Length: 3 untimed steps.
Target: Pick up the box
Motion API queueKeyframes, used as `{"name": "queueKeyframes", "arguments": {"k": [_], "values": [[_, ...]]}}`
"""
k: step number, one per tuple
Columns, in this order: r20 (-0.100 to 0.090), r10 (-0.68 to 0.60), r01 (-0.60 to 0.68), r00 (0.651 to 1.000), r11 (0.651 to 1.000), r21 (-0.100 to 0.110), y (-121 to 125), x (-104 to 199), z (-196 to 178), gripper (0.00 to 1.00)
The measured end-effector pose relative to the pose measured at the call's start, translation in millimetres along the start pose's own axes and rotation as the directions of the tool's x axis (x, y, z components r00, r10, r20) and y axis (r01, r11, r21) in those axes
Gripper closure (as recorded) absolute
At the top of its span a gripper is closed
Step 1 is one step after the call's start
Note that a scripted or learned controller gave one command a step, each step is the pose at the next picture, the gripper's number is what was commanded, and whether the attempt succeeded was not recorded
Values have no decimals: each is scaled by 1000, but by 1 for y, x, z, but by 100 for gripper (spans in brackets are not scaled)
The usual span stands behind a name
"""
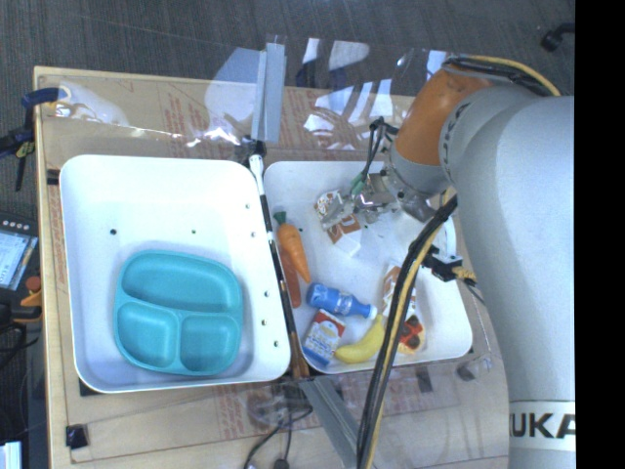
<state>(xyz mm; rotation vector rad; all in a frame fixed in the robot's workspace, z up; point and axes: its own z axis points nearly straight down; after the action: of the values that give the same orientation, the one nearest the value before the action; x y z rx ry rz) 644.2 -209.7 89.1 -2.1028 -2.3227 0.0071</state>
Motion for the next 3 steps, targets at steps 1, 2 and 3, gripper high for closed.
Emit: {"name": "queueKeyframes", "arguments": {"k": [1, 2, 3], "values": [[0, 0, 0, 1000, 1000, 0, 0, 0, 0, 0], [0, 0, 0, 1000, 1000, -1, 0, 0, 0, 0], [-1, 192, -192, 981, 981, -4, -41, 63, -42, 0]]}}
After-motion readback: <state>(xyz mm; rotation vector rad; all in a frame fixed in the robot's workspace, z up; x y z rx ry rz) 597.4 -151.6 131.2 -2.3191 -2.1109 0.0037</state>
